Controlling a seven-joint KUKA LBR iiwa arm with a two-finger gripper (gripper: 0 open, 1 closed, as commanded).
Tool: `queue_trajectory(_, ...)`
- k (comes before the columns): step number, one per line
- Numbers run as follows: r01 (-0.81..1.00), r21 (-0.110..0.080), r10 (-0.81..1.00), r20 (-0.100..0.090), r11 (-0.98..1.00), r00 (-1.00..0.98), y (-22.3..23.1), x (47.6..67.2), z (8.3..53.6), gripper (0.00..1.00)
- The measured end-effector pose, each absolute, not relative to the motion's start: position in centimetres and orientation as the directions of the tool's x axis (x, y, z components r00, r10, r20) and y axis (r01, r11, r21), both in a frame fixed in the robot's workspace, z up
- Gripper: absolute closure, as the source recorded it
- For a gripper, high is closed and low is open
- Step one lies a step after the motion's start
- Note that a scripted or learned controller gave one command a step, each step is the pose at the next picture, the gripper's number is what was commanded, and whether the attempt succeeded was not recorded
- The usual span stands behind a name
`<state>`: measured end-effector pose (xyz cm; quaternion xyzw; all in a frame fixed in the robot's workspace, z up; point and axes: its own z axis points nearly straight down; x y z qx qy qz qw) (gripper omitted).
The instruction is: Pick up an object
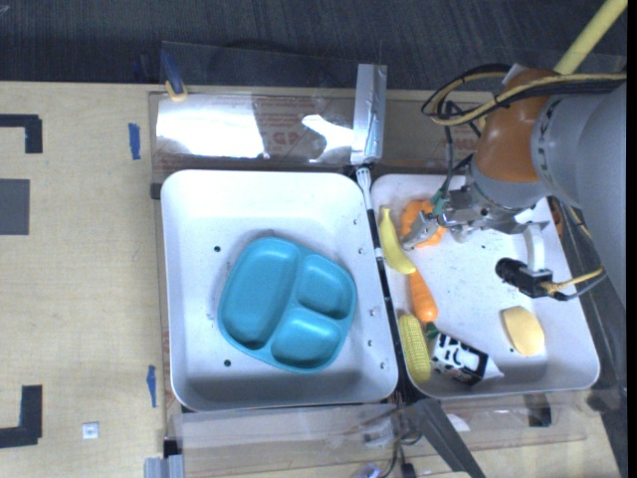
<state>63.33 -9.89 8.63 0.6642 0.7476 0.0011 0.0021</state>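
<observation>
My gripper (430, 227) is low over the back left corner of the right bin (478, 257), reaching in from the right. A small orange object (411, 210) lies right against it on its left side; I cannot see whether it is gripped. Just left of that, a yellow banana (393, 245) lies along the bin's left wall. An orange carrot (423, 297) sits below the gripper. Further toward the front are a corn cob (414, 345), a black and white object (458, 358) and a pale yellow rounded object (523, 329).
The left bin (189, 217) holds a blue divided plate (287, 302). The grey arm with its orange band (508, 142) crosses the right bin's back right corner. A black piece on a yellowish cable (523, 275) hangs over the right bin's right side.
</observation>
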Motion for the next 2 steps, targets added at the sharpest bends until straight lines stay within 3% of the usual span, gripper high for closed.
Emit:
queue_trajectory(1,0.993,0.008,0.993,-0.003,0.119,-0.119,-9.8,63.4,9.7,1.00)
queue_trajectory(2,0.980,0.013,0.980,-0.002,0.200,-0.200,-4.0,66.9,22.2,1.00)
